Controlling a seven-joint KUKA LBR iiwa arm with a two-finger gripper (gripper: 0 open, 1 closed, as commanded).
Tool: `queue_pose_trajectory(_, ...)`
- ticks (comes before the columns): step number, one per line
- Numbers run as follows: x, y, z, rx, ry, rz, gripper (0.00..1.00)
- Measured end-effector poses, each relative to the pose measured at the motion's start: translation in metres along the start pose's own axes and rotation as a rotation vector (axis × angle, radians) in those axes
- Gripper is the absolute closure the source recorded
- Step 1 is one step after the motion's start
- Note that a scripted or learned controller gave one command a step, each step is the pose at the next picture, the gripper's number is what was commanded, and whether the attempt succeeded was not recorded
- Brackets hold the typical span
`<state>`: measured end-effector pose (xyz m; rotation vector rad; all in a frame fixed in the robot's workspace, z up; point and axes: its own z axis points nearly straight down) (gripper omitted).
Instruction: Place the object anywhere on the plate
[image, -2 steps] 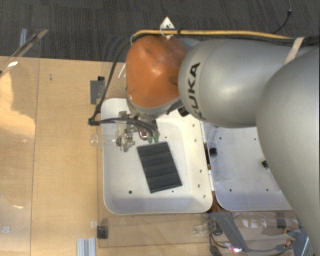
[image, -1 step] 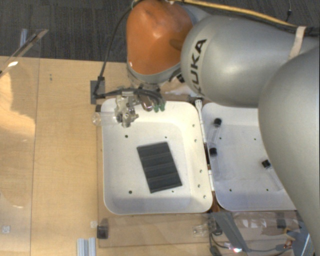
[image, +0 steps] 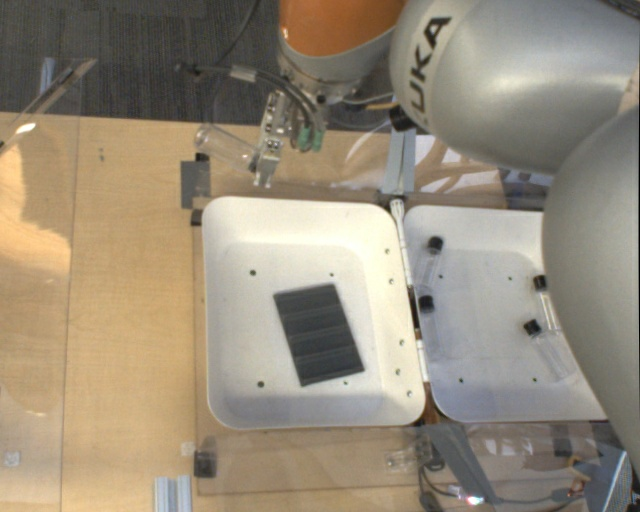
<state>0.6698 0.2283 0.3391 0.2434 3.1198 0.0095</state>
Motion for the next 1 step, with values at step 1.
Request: queue_pose_trajectory(1, 0.0501, -0.0013, 0.1732, 0.001, 0.007, -0.329, 1.0)
